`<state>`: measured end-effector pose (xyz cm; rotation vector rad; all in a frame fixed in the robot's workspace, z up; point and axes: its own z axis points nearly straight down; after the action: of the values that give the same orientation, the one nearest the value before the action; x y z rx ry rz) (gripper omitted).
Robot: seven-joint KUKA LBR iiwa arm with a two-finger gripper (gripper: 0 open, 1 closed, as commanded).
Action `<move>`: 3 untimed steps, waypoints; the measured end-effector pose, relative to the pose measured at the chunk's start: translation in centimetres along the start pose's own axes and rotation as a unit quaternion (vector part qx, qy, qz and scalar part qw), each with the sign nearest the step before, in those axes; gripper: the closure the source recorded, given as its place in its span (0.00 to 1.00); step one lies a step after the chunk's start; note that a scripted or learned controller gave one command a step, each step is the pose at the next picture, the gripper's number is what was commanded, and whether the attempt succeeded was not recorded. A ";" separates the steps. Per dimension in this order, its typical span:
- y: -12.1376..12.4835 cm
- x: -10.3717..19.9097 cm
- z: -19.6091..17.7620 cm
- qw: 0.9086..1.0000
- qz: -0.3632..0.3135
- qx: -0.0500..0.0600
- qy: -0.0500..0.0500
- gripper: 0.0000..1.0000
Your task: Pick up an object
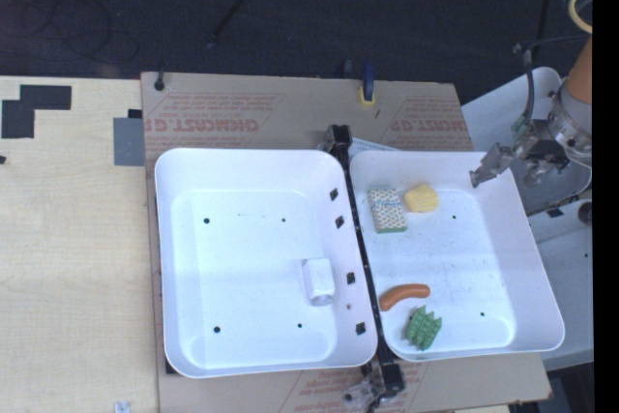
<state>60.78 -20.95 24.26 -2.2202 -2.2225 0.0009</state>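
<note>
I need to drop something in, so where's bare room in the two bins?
Left bin: bare apart from the white block near the divider. Right bin: its middle and right half are bare. Crowded: sponge and yellow piece up top; sausage and green toy below.

One fixed camera looks down at a slant on both bins [193, 171], moderately far.

1. The arm [580, 77] shows an orange band at the view's right edge, its surface smooth and rounded.
2. Below the band sits a pale grey wrist section [573, 126], ring-shaped with a lighter rim.
3. The claw [495, 164] is dark grey metal, made of slim angular parts, with a flat light-grey finger [486, 169] pointing left.
4. A thin dark cable [531, 97] runs beside the wrist.
</note>
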 end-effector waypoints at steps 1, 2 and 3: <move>0.0 0.0 -1.0 1.000 -0.001 0.000 0.000 1.00; -6.4 6.8 -13.9 1.000 -0.002 -0.006 0.000 1.00; -12.9 14.9 -22.7 1.000 -0.004 -0.002 0.001 1.00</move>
<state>47.92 -6.10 46.94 -2.2116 -2.2336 -0.0070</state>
